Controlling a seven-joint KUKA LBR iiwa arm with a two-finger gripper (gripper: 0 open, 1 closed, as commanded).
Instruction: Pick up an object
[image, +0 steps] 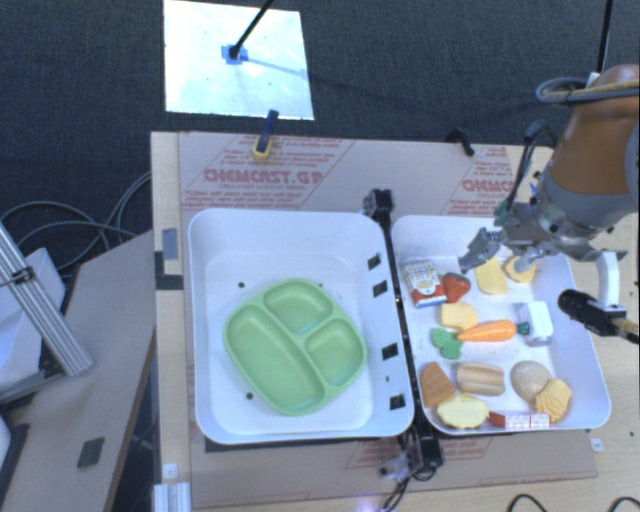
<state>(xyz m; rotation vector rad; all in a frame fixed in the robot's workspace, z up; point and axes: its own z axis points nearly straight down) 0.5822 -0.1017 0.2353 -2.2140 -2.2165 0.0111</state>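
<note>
Brown board under the two bins carries red print reading "CHEMCAST GP", repeated faintly at the upper right. The left bin holds a green divided plate with three compartments. The right bin at the centre right of the frame holds toy foods: a small red-and-white packet with unreadable print, a red strawberry-like piece, a yellow wedge, an orange carrot with green top, a bread roll, a tan egg-shaped piece, and a white block. The end effector hangs over the bin's upper edge, just above the yellow wedge; whether it is wide or narrow I cannot tell, and nothing is seen between its tips.
</note>
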